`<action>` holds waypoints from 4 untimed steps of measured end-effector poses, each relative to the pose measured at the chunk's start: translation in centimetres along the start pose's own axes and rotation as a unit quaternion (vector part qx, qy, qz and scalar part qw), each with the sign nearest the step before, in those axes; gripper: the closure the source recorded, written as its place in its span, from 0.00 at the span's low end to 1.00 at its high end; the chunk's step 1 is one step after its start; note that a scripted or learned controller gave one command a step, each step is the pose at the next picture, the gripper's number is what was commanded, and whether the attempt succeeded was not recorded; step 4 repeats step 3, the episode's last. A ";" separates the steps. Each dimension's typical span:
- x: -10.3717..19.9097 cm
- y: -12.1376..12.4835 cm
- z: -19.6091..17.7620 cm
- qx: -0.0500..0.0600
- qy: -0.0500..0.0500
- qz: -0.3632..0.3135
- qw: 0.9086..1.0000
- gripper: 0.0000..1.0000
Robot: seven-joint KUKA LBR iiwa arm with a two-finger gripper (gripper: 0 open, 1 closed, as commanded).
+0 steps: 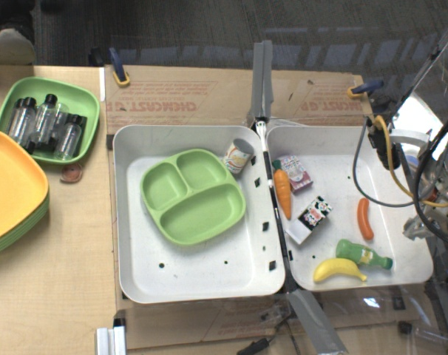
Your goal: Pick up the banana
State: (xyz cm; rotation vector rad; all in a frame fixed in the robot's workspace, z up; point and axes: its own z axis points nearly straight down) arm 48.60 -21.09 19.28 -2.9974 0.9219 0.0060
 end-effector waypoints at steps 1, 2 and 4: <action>0.5 0.7 -3.2 0.000 0.001 -0.131 0.991 1.00; 0.5 0.7 -5.3 0.001 0.002 -0.198 0.980 1.00; 0.8 0.6 -5.8 0.001 0.000 -0.072 0.997 1.00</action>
